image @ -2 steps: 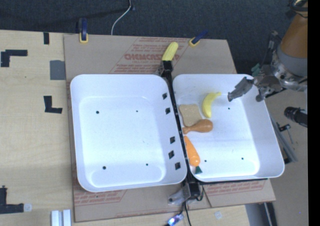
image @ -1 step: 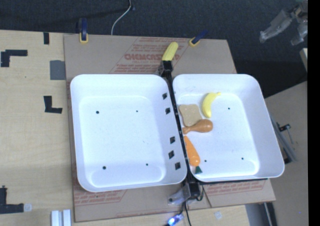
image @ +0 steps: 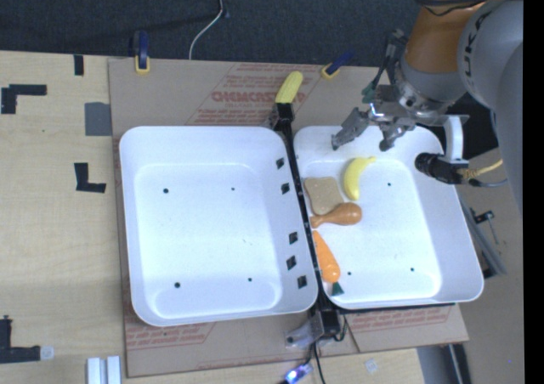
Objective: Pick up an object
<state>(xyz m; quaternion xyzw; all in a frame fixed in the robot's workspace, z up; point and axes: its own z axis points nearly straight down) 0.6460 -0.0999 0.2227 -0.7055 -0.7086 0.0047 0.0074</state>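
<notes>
Pincer [image: 371,133] hangs spread wide and holding nothing, just above and beside the banana [image: 357,176] at the back of the right bin [image: 442,263]. Banana looks like light, stiff, smooth toy plastic, probably slippery; best gripped across its narrow middle. Count in the right bin: one banana, one bread slice [image: 322,194], one drumstick [image: 338,216], one carrot [image: 326,260]; possibly a small dark scrap beside the carrot.

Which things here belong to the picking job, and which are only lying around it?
For the job:
gripper, open above the right bin
banana
bread slice
drumstick
carrot

Lying about:
left bin
yellow clamp at the back
blue clips
white cable
</notes>
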